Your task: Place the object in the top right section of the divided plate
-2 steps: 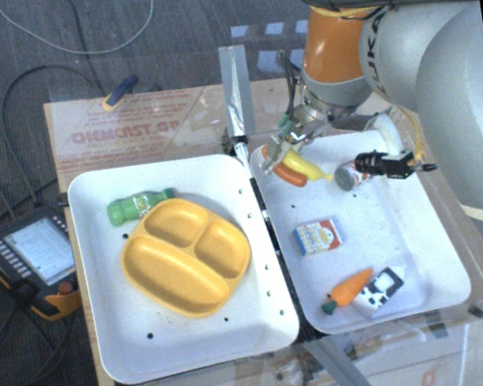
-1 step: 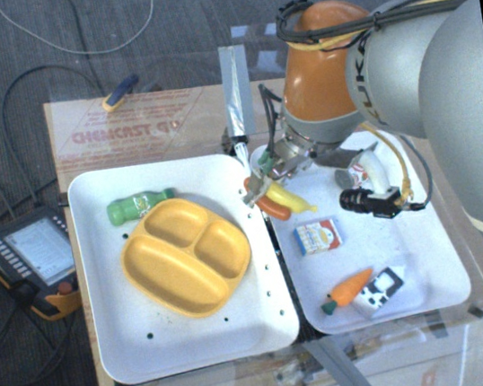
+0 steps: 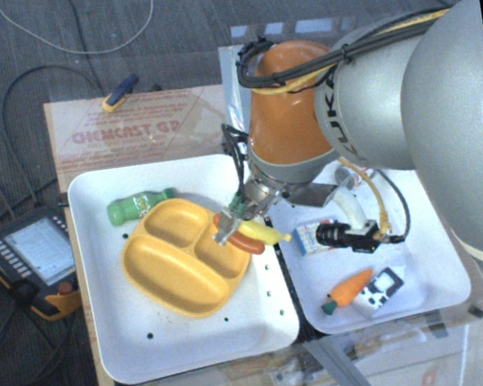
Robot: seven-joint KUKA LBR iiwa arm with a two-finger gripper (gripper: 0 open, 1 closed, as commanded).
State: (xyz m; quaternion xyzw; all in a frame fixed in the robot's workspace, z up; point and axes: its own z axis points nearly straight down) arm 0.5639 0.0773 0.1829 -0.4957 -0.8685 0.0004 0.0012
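Your grey arm reaches in from the right, over the seam between the two white bins. In the left bin you have the yellow divided plate, set at a slant, with a green bottle lying just beyond its upper edge. The right bin holds an orange carrot touching a small black-and-white item, and a blue-and-white packet nearer the arm. Your hand hangs over the plate's right rim; you cannot tell whether it is apart or together. The yellow and red toy sits right beside the hand, at that rim, against the left bin's right wall.
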